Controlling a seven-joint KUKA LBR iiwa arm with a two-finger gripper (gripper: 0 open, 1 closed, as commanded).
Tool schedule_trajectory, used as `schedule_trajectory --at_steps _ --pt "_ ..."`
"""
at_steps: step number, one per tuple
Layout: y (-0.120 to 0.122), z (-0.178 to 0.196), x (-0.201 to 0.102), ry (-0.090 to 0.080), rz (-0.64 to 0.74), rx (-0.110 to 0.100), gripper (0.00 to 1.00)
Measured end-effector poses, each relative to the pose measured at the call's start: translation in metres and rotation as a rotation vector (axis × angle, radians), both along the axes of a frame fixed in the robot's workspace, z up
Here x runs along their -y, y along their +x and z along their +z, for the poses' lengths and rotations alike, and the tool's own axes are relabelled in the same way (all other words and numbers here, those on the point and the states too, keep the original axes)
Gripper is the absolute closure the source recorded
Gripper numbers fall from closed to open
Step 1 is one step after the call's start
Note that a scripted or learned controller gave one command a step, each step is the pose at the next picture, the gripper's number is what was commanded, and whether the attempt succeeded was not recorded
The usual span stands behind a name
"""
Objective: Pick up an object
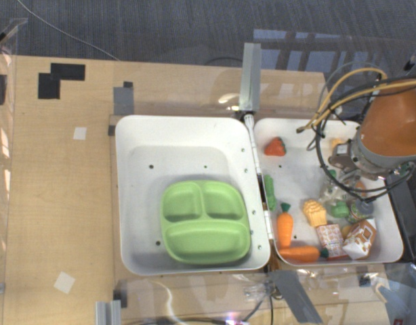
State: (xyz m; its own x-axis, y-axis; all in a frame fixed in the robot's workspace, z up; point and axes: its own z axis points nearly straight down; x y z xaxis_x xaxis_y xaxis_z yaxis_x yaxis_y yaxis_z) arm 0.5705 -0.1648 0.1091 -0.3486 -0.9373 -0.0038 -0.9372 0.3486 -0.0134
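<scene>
1. A wooden desk (66,202) carries two shallow white bins side by side.
2. The left bin (137,154) holds a green plate (204,222) with three compartments, lying flat toward the bin's near side.
3. The right bin (293,175) holds a clutter of small toy foods.
4. A red strawberry (275,147) lies in the far left part of the right bin, well apart from the rest.
5. A carrot (284,229) stands lengthwise near the bin's left wall, its green top pointing away.
6. A second orange piece (299,254) lies crosswise along the near wall, just beside the carrot's tip.
7. A yellow piece (316,212) sits right of the carrot.
8. A red-and-white packet (329,239) lies near the yellow piece, and a brown-and-white carton (360,238) sits to its right in the near right corner.
9. A green piece (339,209) lies between the yellow piece and the arm's lower end.
10. The arm (394,131) reaches in from the right, its orange band above the right bin's far right part, with yellow and black cables looping beside it.
11. The gripper (349,181) hangs over the right side of the clutter; whether its fingers are released or clenched cannot be told, as the wrist hides them.
</scene>
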Motion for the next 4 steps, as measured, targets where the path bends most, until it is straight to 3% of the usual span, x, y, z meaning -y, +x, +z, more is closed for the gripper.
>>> schedule_trajectory --at_steps 1,2,3,4 --pt "0.001 0.158 -0.025 -0.001 -0.066 0.009 1.00" --pt "0.036 -0.008 0.013 0.006 0.179 -0.015 1.00" --pt "0.050 0.157 -0.023 -0.004 0.200 0.008 1.00" --pt "0.073 -0.011 0.004 -0.002 0.448 -0.003 1.00"
